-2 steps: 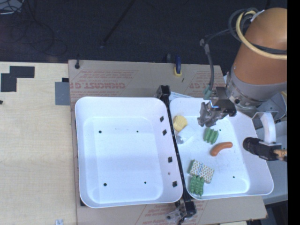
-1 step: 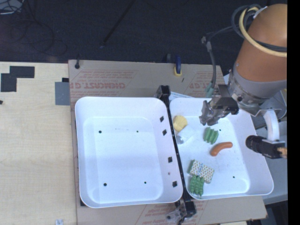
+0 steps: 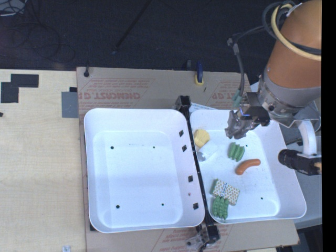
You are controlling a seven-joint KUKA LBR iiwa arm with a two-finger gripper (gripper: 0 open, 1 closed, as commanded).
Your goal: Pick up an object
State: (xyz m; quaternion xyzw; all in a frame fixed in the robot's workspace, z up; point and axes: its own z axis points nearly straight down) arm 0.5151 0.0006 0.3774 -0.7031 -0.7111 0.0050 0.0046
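Observation:
My gripper (image 3: 237, 129) hangs over the back of the right bin (image 3: 286, 206), above and a little behind a small green ridged piece (image 3: 236, 151). An orange sausage-shaped object (image 3: 247, 166) lies just right of that green piece. A yellow corn-like object (image 3: 201, 137) rests near the bin's left wall. At the front left of the bin lie a patterned pale block (image 3: 226, 191) and a second green ridged piece (image 3: 220, 208). Nothing shows between the fingers.
The left bin (image 3: 134, 219) stands beside the right one, split from it by a black divider with clips (image 3: 190, 159). A blue and yellow clamp (image 3: 199, 75) sits at the cardboard's back edge.

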